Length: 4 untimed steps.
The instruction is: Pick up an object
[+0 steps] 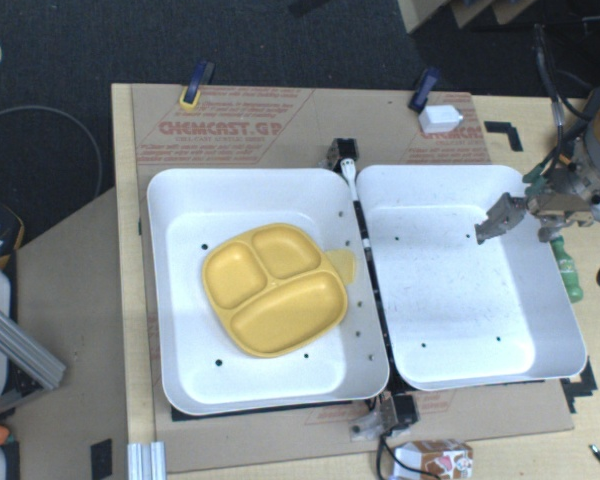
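Yellow divided plate point(275, 288) in left bin point(170, 268), end effector point(492, 222) over right bin point(540, 338), finger state unclear

The arm reaches in from the right edge, wrist low and roughly level. Ahead of it the gripper point(492, 220) points leftward, tilted slightly down.

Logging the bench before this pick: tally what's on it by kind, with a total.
White bins: 2 (left, right)
Yellow divided plates: 1, in the left bin
Grippers: 1, over the right bin
Total: 4
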Tool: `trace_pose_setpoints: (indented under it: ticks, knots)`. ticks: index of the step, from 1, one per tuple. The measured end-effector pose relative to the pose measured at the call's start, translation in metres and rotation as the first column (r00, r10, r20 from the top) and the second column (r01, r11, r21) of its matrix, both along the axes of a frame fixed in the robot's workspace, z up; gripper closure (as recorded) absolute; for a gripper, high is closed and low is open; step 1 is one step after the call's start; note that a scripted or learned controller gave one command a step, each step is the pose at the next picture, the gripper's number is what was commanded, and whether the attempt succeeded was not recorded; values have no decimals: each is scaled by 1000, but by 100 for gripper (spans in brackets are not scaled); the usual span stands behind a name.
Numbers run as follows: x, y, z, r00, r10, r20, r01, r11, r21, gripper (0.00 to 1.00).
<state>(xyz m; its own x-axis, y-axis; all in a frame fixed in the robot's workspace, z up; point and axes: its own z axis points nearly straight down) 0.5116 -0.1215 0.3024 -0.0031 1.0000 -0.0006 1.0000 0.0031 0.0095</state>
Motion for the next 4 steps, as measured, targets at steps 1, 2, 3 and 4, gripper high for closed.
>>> trace_pose_setpoints:
  ticks: [1, 2, 3, 4]
  knots:
    - [-32, 38, 67, 1000, 2, -1, -2, 1000, 1, 0]
    - [-31, 112, 131, 1000, 7, 1, -7, 1000, 2, 0]
    - [-31, 107, 138, 1000, -2, -4, 2, 1000, -1, 100]
    - [-32, 218, 139, 1000, 9, -6, -9, 1000, 3, 100]
